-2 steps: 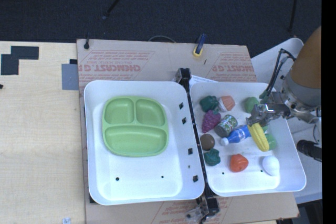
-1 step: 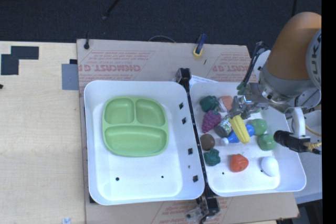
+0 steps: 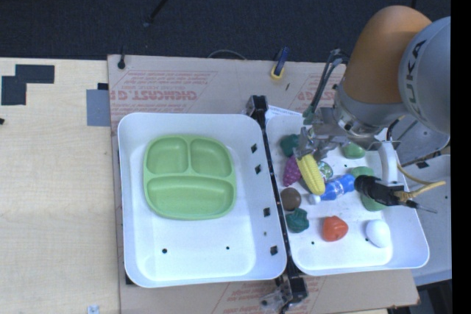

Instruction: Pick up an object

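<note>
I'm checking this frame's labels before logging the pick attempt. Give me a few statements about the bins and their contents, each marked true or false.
1. A green divided plate lies in the left bin. True.
2. The toy corn cob lies in the left bin. False: it is in the right bin, just below the gripper.
3. A red toy tomato and a white egg lie near the right bin's front edge. True.
4. The divided plate has toys piled in it. False: its compartments show only bare green.
5. The blue bottle lies right of the corn cob. True.
</note>
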### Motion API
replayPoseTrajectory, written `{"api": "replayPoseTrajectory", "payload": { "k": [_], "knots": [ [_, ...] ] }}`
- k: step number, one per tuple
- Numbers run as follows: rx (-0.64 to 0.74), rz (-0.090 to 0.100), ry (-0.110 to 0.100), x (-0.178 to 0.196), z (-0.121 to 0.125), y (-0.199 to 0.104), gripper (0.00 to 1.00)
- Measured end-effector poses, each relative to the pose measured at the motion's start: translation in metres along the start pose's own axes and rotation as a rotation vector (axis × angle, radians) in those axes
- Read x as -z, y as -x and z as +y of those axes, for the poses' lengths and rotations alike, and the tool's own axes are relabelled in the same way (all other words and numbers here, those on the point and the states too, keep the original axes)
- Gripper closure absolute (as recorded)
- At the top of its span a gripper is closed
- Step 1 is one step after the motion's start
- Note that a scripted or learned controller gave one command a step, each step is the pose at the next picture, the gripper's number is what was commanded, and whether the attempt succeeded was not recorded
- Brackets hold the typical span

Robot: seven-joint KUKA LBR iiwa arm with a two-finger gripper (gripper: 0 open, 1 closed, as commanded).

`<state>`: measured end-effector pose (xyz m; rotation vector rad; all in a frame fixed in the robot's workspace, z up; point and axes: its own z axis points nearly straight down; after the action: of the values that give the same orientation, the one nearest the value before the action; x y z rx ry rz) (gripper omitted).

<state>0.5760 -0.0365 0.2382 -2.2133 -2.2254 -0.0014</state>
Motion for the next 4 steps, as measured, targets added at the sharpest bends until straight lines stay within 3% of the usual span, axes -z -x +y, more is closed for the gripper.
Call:
{"api": "replayPoseTrajectory", "payload": {
  "k": [1, 2, 3, 4],
  "knots": [
    [-0.004, -0.002, -0.001, -0.002, 0.003, -0.023, 1.0],
    [-0.007, -0.003, -0.004, -0.022, 0.002, -0.021, 1.0],
    [-0.008, -0.003, 0.0, -0.006, 0.011, -0.013, 1.0],
    [-0.009, -0.002, -0.004, -0.021, -0.002, -0.019, 1.0]
  ]
}}
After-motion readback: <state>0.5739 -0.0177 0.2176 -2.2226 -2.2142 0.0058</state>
